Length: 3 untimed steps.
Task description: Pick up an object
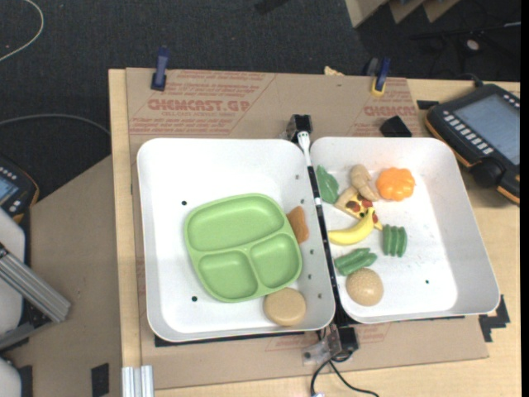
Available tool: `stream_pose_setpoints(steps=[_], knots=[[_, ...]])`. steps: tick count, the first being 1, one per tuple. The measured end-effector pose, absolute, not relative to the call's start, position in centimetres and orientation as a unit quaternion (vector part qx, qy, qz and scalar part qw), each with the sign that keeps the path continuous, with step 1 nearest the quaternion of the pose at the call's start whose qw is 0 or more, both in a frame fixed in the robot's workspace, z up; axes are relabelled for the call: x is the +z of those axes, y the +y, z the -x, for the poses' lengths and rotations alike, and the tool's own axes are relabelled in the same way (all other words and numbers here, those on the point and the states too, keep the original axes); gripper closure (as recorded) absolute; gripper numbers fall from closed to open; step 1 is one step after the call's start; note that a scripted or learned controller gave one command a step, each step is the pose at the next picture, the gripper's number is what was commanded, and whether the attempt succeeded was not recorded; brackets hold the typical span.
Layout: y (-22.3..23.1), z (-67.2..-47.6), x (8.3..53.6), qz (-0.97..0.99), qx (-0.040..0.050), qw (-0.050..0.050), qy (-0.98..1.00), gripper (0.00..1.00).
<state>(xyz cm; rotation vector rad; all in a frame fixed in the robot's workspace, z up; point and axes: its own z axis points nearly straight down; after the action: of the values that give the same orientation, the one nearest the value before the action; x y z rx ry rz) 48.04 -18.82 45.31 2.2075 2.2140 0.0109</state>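
Pincer width: you could not tell it from this view, wide or narrow, nor whether it held anything. You had two white bins side by side on a cardboard sheet (207, 98).

The left bin (157, 222) held a green divided tray (241, 245) lying flat near its middle. A tan round toy bun (285, 306) touched the tray's near right corner, and a small orange-brown piece (298, 224) sat between the tray and the bin's right wall.

The right bin (438, 238) held the other toy foods, bunched toward its left side. An orange pumpkin-like piece (395, 184) lay farthest, just beside a tan knobbly piece (360, 180) and a green leaf shape (327, 184). A yellow banana (350, 235) lay nearer, with a red and yellow piece (355, 204) touching it. To its right lay a short green bean bundle (393, 241). Nearer still you had a green pod (356, 260) and a second tan round piece (364, 287).
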Motion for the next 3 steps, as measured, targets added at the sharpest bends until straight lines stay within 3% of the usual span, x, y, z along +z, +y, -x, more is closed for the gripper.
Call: stream_pose_setpoints(steps=[1,2,3], knots=[[-22.6,-47.9,40.6,-0.709,-0.0012,-0.001,0.706,1.00],[-22.4,-48.0,51.6,-0.707,0.0026,0.008,0.708,1.00],[-18.9,-48.4,32.9,-0.706,-0.0031,-0.008,0.708,1.00]])
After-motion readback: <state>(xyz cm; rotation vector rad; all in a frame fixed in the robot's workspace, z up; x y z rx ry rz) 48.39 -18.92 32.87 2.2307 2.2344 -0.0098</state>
